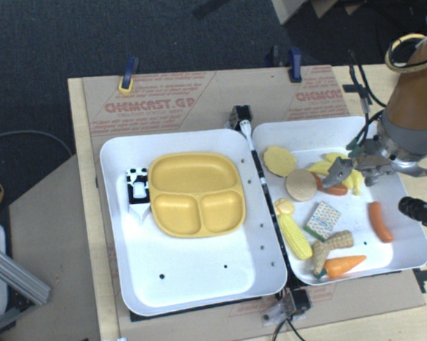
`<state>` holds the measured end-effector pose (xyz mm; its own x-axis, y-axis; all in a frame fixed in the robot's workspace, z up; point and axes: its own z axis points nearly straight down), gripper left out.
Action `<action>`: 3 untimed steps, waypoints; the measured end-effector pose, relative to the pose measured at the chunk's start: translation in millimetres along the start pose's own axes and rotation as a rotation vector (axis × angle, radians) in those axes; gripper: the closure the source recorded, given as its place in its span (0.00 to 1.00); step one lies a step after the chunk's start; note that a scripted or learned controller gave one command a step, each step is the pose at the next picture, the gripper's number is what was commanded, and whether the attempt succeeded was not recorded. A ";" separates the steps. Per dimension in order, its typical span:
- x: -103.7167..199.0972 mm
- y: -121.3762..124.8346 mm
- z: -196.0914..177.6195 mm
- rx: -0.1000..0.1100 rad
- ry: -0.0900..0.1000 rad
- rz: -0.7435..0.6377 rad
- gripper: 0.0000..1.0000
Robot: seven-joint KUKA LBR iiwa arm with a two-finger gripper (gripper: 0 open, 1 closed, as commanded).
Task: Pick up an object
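My gripper point(341, 171) hangs low over the upper middle of the right bin point(418, 249), reaching in from the right. It is directly over a yellow banana-like piece point(349, 178) and a small red piece point(335, 189), partly hiding both. A tan round disc point(301, 186) lies just left of it, and a pale yellow round piece point(278, 159) sits further up and left. Lower in the bin lie a corn cob point(295, 235), a checkered packet point(324, 218), a tan bone-shaped piece point(330, 245), an orange carrot point(345, 264) and a red-orange sausage shape point(380, 221).
The left bin point(132, 261) holds a yellow divided plate point(197, 192) and a small black-and-white object point(137, 187) by its left wall. A raised rim point(263, 191) divides the two bins. The arm's grey and orange body point(414, 106) stands over the right bin's far right corner.
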<state>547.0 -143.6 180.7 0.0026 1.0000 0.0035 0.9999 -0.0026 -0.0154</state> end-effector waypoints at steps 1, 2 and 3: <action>0.2 3.2 -7.2 -0.014 -0.002 -0.003 0.00; 6.9 -5.8 46.5 -0.007 0.000 -0.002 0.00; 7.6 -6.1 99.5 -0.009 -0.001 -0.002 0.00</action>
<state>539.4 -135.6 81.3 0.0007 1.0000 0.0026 1.0000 -0.0007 -0.0065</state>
